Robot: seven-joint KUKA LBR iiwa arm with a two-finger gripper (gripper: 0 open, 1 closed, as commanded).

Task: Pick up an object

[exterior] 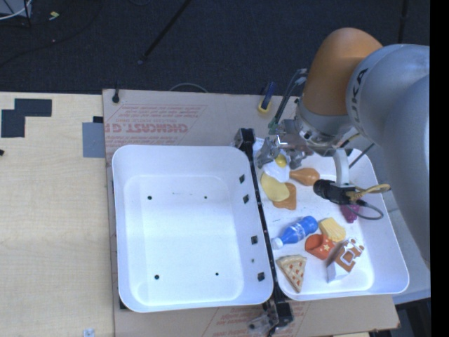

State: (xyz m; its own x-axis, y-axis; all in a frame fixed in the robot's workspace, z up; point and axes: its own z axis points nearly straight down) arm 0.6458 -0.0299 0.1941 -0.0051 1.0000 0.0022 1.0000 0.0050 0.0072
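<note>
Over the right bin's (393,276) upper left corner, I am seeing the gripper (275,148) hanging low beside a small yellow piece (281,161); whether it is gripping anything I cannot tell. Toward five o'clock from it, the blue bottle (298,231) is lying tilted, with the pizza slice (292,270) at six o'clock of that. At nine o'clock the left bin (126,188) is sitting alongside.

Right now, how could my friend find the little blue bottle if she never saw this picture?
Look at the right bin, the one full of toys. Near its middle lies the blue bottle, tipped on its side with its white cap pointing toward the divider between the bins. It is the only blue toy there, between a yellow block and a pizza slice.
</note>
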